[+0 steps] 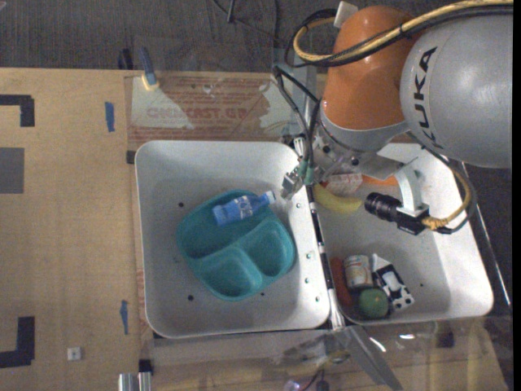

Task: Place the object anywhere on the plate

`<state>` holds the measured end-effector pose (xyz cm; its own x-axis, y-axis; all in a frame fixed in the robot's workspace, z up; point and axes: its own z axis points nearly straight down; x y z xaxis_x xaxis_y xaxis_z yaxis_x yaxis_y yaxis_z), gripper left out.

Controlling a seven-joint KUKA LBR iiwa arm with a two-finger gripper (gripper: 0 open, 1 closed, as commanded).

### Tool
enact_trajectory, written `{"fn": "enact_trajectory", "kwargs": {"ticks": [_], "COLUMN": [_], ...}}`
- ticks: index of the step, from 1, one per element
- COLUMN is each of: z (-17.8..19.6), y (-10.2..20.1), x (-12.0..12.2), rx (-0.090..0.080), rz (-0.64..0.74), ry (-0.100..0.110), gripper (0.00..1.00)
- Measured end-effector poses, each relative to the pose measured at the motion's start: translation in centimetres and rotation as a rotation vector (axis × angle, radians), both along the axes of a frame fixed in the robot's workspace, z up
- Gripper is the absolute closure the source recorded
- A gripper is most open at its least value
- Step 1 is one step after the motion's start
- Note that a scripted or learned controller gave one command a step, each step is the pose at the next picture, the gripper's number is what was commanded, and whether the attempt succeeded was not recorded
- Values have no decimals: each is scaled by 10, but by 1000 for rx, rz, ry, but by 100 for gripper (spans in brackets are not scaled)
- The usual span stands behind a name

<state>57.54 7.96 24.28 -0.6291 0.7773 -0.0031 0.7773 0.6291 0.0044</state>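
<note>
A teal divided plate lies in the left white bin. A small clear bottle with a blue label rests on its side across the plate's upper rim, cap toward the right. My gripper hangs just right of the bottle's cap, near the wall between the two bins. Nothing shows between its fingertips. The wrist with its orange band looms over the right bin's upper part.
The right bin holds a yellow banana-like item, a small can, a green ball and a black-and-white block. A black cylinder on the arm sticks out over that bin. Wooden bench top lies to the left.
</note>
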Motion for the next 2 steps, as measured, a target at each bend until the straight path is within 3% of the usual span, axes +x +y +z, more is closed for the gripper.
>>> {"fn": "enact_trajectory", "kwargs": {"ticks": [1,2], "z": [-58,-58], "y": [10,9], "x": [-46,-46], "rx": [0,0], "rz": [293,292], "ry": [3,3], "gripper": [100,0]}}
